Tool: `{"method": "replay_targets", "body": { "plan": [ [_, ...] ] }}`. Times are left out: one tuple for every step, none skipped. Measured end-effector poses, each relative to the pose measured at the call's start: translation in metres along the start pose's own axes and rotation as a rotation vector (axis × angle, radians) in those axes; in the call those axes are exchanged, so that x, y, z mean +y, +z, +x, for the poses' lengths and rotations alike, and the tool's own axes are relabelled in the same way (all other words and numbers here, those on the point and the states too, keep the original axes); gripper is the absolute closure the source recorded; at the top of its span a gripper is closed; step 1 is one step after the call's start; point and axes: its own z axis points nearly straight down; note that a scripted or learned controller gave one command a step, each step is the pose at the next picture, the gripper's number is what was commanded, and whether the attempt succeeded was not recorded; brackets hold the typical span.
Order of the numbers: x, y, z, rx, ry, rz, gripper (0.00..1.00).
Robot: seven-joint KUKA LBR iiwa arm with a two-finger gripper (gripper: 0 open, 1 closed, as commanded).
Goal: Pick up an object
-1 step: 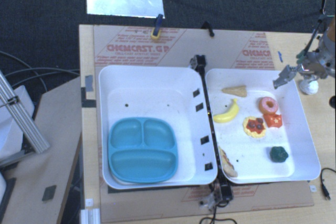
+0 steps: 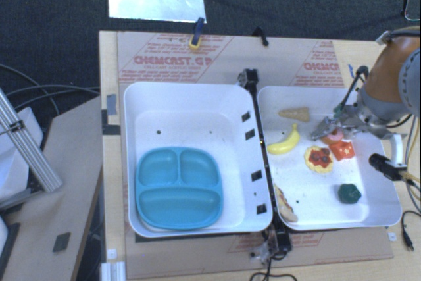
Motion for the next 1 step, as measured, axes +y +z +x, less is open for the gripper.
{"method": "replay_targets", "body": {
  "plan": [
    [0.0171, -0.1687, 0.0338, -0.004, -0.007, -0.023, 0.0]
  ]
}}
